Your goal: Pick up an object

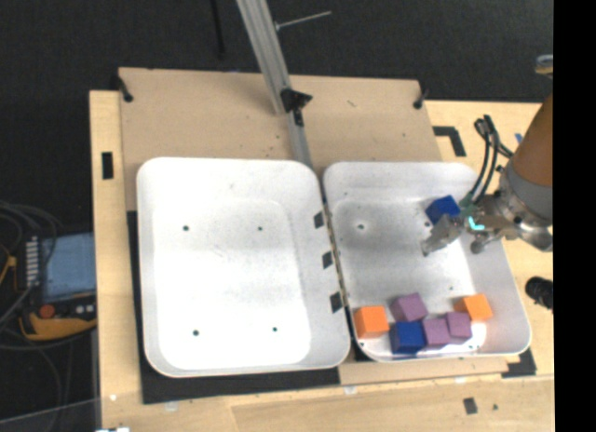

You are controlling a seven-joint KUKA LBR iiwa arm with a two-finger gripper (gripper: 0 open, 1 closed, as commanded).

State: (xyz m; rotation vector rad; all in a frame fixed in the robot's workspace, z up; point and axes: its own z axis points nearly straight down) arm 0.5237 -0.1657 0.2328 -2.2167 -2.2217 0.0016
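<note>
My gripper (456, 238) hangs over the right part of the right bin (391, 188), coming in from the right edge. Its two grey fingers (435, 239) stand apart, so it is open, and nothing sits between them. A blue cube (443, 209) lies just above and beside the left finger, close to it or touching it. Along the bin's front edge sit an orange cube (372, 319), a purple cube (409, 308), a dark blue cube (407, 337), two more purple cubes (436, 331) and another orange cube (477, 306).
The left bin (233, 263) lies beside the right one, with clips along the shared rim. A slanted metal pole (265, 39) rises behind the bins. Cables and a blue device (65, 267) lie off the bench at the left.
</note>
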